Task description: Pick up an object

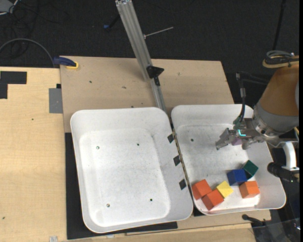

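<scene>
Blocks (227,185) clustered at front of right bin (202,130) | gripper (236,141) above bin's middle, well behind blocks | fingers spread, nothing between them | left bin (86,135) beside it

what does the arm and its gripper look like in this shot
The arm is a rounded, bulky body, orange-brown on top and grey lower down towards the wrist. A looped cable lies over its top. The gripper is small, grey and metallic, with thin fingers, and a small cyan-green light glows at its base.
</scene>
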Robot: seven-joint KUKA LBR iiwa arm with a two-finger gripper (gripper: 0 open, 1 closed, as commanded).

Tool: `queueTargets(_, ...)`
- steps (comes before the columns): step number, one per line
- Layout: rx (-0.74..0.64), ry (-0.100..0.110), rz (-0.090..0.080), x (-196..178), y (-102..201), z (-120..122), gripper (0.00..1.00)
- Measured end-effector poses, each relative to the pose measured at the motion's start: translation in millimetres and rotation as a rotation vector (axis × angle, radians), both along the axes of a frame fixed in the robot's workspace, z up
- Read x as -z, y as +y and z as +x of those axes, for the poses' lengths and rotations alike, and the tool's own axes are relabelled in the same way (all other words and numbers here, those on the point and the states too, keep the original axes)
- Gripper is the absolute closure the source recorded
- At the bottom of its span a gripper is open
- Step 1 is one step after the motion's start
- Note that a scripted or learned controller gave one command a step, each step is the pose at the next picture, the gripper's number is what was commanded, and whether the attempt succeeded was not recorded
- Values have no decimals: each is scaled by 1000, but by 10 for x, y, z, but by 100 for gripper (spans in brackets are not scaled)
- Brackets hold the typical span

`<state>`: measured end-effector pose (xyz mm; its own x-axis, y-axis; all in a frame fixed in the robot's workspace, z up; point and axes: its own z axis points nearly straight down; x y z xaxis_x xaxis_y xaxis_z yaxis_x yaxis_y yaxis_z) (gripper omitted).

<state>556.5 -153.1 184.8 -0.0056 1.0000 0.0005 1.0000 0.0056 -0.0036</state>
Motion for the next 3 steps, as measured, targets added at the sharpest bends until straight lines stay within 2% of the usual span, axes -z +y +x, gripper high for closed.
queueTargets(3,-2,0,0,0,2,0,0)
